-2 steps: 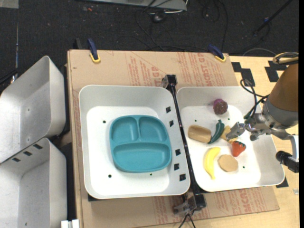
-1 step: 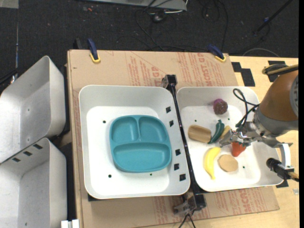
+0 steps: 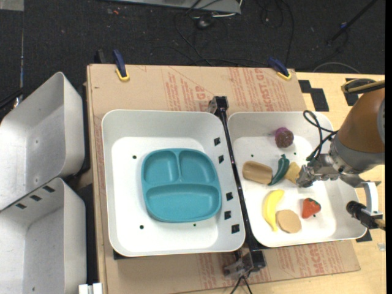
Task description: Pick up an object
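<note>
Nearest the camera, along the lower edge of the right bin (image 3: 257,241), lie a round tan cookie (image 3: 289,221) and a yellow banana (image 3: 272,207) just beside it, with a red strawberry (image 3: 311,207) a little to the right. Farther up sit a brown bread roll (image 3: 257,172) and a dark green pepper (image 3: 280,169) leaning against it. A small yellowish piece (image 3: 293,171) lies between the pepper and the gripper (image 3: 308,175). Beyond them, a purple ball (image 3: 283,137) rests alone near the bin's far wall. The left bin (image 3: 116,164) holds a teal divided plate (image 3: 181,184), well apart from all of this, and both bins stand on a cardboard-covered surface (image 3: 184,84).

The arm reaches in from the right, its gripper low over the right bin, just beside the yellowish piece and above the strawberry. Whether the jaws are wide, narrow or closed on anything cannot be told from here; the wrist hides them.

Any of these would serve as the thing to pick up. The yellowish piece looks closest, but it is crowded by the pepper and roll, so the jaws could catch two things or push one aside. A cleaner try would likely be the strawberry or the purple ball, each with free space around it: center above it, descend straight, close around its middle, then lift slowly clear of the bin wall.
</note>
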`<move>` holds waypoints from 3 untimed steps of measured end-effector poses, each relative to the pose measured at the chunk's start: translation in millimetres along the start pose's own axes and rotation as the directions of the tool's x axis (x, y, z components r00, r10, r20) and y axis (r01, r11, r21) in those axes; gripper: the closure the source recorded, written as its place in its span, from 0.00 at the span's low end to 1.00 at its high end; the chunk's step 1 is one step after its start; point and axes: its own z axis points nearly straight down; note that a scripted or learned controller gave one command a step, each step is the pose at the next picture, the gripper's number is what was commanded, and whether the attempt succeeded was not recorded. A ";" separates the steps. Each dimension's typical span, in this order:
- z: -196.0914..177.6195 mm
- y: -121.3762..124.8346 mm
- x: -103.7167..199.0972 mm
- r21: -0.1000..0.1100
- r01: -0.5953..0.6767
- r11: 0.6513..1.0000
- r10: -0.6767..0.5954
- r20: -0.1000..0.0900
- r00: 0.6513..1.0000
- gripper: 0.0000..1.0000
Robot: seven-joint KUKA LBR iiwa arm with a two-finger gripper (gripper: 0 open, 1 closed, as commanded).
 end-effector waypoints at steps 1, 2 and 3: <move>-43.9 5.1 -3.7 -0.005 0.003 1.000 -0.003 0.002 1.000 1.00; -89.3 13.1 -1.3 -0.006 0.005 1.000 -0.005 0.002 1.000 1.00; -107.5 14.2 -1.3 -0.003 0.004 1.000 -0.004 0.001 1.000 1.00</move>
